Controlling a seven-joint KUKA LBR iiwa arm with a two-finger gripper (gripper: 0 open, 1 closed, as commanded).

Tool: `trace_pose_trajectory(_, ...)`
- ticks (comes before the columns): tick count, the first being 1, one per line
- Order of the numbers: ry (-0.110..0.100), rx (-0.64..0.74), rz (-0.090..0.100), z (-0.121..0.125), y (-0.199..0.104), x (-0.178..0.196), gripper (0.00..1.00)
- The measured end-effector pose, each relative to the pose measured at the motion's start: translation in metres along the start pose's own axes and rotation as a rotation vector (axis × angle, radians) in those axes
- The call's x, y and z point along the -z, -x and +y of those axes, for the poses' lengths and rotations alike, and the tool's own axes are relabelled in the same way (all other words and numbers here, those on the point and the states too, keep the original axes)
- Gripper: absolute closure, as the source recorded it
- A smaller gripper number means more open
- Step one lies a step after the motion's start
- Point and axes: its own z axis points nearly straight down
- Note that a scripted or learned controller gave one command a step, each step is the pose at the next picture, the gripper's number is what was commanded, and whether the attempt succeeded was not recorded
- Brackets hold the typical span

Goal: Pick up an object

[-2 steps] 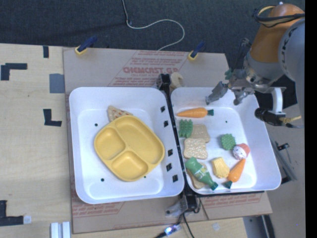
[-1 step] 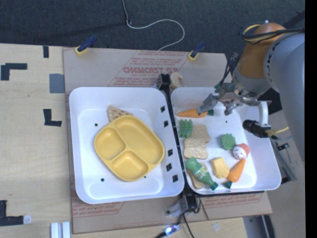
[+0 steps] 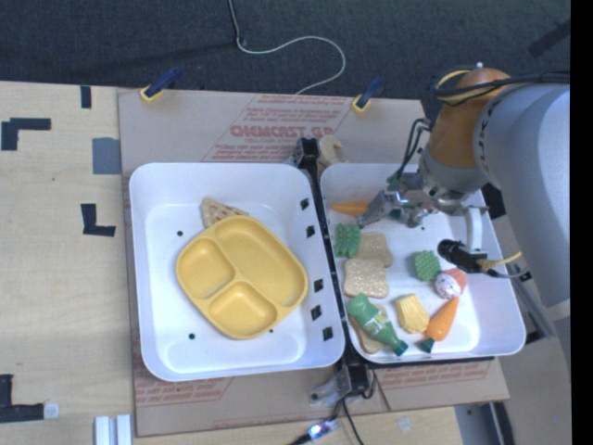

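My gripper [image 3: 397, 206] hangs low over the back of the right bin [image 3: 491, 341], below the orange-banded wrist. Just left of it lies a small orange food piece [image 3: 349, 208]. Toy food fills this bin: a green broccoli [image 3: 346, 240], two tan bread slices [image 3: 374, 247] [image 3: 365, 277], a second green piece [image 3: 425, 265], a red and white item [image 3: 450, 284], a yellow chunk [image 3: 411, 313], an orange carrot [image 3: 444, 317] and a green bottle [image 3: 375, 323]. I see nothing held in the gripper.
The left bin [image 3: 153, 193] holds a yellow divided plate [image 3: 241, 276] with a tan cracker [image 3: 216, 212] poking out behind it. The bins' shared wall [image 3: 322, 239] runs just left of the food. A black cable fitting [image 3: 460, 254] sits by the arm.
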Motion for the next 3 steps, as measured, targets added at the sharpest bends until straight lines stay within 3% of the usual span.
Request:
trace_pose_trajectory(1,0.003,0.000,0.000,0.001,0.000,0.014,1.00)
trace_pose_trajectory(3,0.005,-0.003,0.000,-0.005,0.004,0.102,1.00)
